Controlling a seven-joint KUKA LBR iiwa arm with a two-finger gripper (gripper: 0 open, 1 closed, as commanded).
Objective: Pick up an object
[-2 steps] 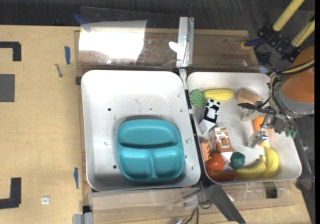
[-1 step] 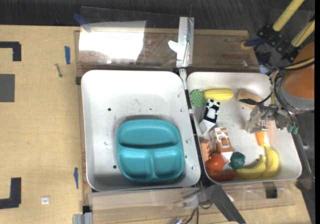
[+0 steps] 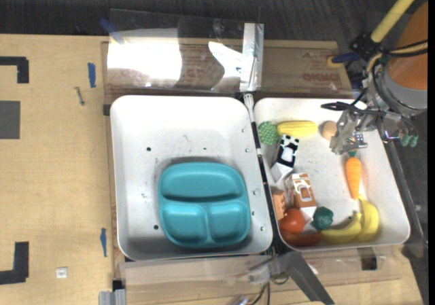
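**Two bins, gripper low over the right one, nothing held**

Two white bins side by side. The left bin (image 3: 129, 161) carries a teal divided tray (image 3: 202, 203) toward its near side. The right bin (image 3: 397, 222) holds the clutter: a corn cob (image 3: 297, 128) and a green knobbly piece (image 3: 267, 133) at the far left, a small beige ball (image 3: 328, 129) next to the corn, a black-and-white box (image 3: 288, 151), an orange carton (image 3: 301, 190), a tomato (image 3: 293, 223), a dark green lump (image 3: 322, 216), a banana (image 3: 357, 223) along the near edge, and a carrot (image 3: 353, 174).

The gripper (image 3: 348, 139) hangs at the far right of the right bin, fingertips pointing down, just beyond the carrot's top and just right of the beige ball. Fingers read as parted a little; no object between them, so released.

Likeliest target, by my reckoning: the carrot. It lies lengthwise, running near to far, clear of the banana's tip and well apart from the carton.

Handling guess: looks like toy plastic, so light, stiff, smooth and somewhat slippery. Its taper would let it squirt out toward the thin end. Best hold is across the thick middle, fingers closing left to right. The bin floor is bare on both sides, leaving room for the fingers.
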